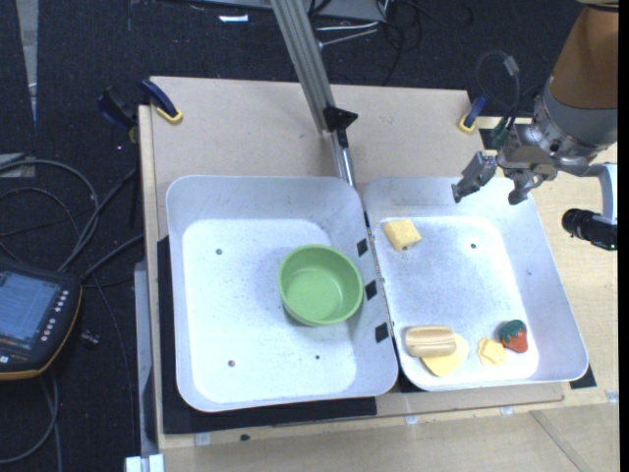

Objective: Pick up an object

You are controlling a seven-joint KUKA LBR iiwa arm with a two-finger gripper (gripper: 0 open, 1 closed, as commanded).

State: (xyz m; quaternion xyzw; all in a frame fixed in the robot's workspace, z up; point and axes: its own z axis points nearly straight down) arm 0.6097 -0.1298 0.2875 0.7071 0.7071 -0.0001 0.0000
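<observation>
Green bowl (319, 284) sits alone, apart from food pieces (433, 346).

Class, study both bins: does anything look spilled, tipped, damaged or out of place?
Nothing stands out. The green bowl sits upright in the left bin; the small food pieces lie loose in the right bin, with the hand above its far edge.

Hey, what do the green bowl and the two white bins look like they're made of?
The green bowl looks like moulded plastic: one even colour, smooth thick rim, a soft sheen rather than a ceramic glaze, though glazed ware can't be ruled out. The left bin and right bin look like thin white plastic or painted sheet, with rounded corners, shallow sloped walls and grey scuffing across their floors.
</observation>
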